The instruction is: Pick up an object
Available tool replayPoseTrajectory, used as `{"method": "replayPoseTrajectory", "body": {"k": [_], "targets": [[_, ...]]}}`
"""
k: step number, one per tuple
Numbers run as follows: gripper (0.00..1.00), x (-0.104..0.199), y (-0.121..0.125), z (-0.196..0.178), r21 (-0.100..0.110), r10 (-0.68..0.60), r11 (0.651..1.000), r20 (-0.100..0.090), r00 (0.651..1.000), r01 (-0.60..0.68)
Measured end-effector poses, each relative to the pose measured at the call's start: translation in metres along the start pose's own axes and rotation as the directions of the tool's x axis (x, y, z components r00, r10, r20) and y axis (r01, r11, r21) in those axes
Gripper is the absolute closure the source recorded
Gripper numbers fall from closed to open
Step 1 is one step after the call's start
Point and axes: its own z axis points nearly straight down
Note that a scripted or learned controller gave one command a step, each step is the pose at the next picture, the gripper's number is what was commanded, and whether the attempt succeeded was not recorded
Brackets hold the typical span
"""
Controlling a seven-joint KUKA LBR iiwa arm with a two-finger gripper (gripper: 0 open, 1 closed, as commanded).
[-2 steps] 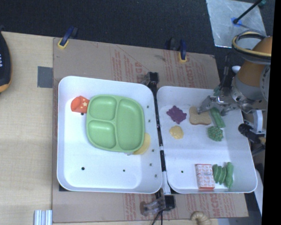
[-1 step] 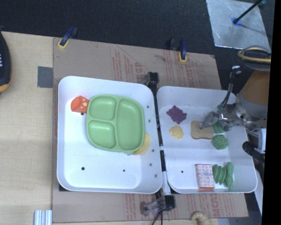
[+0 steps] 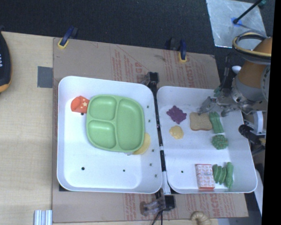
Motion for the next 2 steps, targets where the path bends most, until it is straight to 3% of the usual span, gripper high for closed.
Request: {"method": "replayPoseTrajectory", "body": {"k": [1,2], "targets": [[0.00,0.000,-0.046,-0.001,0.005,0.002,1.000,0.000,1.000,-0.002],[1.00,-0.001,-0.043,-0.013,0.001,0.000,1.000,0.003,1.000,0.000]]}}
